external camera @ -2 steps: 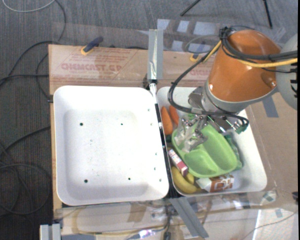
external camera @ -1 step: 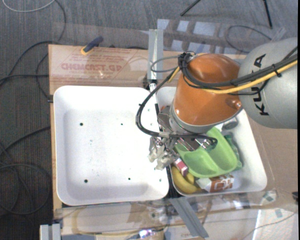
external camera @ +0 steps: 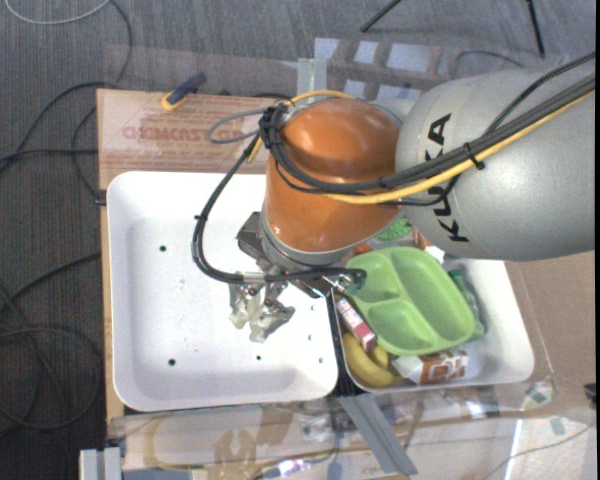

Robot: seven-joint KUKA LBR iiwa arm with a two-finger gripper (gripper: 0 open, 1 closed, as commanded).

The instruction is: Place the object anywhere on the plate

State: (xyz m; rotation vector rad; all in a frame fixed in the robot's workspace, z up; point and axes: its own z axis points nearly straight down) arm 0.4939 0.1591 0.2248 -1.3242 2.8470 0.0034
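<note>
Arm enters from the right of the frame, its grey body filling the upper right; the orange band sits at centre, above the wrist. Black and yellow cables loop around the band and run off toward the upper right.

Gripper hangs over the left bin, in that bin's right half, close to the lip it shares with the right bin. Fingers point down toward the bin floor. Nothing seen between them; whether they are parted or closed cannot be told from this angle.

Left bin floor is bare white with a few small dark holes. Wide open room lies left of and below the gripper, out to the bin's left and lower walls.

Right bin is crowded. Green plate, with divided compartments, lies tilted across it, resting on other items; its left edge comes near the shared bin lip, just right of the gripper. Below the plate, at the lower left of that bin: a yellow banana, touching a red-and-white packet on its upper side. A white-and-orange carton pokes out under the plate's lower edge. Little free floor shows in this bin, only a strip along the lower right wall.

A cardboard sheet lies beyond the left bin's upper wall, at the frame's upper left.
</note>
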